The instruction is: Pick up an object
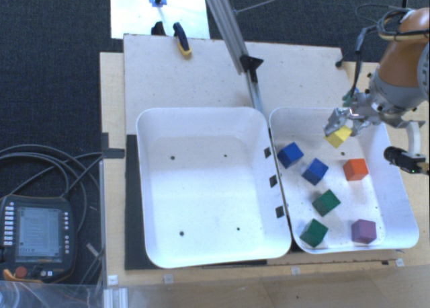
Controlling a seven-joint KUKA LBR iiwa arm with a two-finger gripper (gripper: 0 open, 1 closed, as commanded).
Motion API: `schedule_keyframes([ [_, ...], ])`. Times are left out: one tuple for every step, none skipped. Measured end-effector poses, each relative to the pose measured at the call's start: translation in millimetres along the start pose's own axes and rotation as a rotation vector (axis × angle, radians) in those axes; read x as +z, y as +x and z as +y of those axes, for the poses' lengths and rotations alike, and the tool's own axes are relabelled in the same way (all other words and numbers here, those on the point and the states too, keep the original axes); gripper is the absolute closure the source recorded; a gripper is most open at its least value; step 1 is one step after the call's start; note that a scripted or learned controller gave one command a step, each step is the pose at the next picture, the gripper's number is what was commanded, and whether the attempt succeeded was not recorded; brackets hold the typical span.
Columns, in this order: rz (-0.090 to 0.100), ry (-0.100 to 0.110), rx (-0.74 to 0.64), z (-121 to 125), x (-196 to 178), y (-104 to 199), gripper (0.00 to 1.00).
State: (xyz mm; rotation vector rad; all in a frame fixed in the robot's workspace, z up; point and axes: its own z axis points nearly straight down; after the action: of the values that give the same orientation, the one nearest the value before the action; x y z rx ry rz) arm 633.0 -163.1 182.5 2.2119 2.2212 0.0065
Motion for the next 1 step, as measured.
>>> schedule_keyframes([
  [0.000, 0.001, 0.000, 1.9, -44.4, -0.6, 1.00],
])
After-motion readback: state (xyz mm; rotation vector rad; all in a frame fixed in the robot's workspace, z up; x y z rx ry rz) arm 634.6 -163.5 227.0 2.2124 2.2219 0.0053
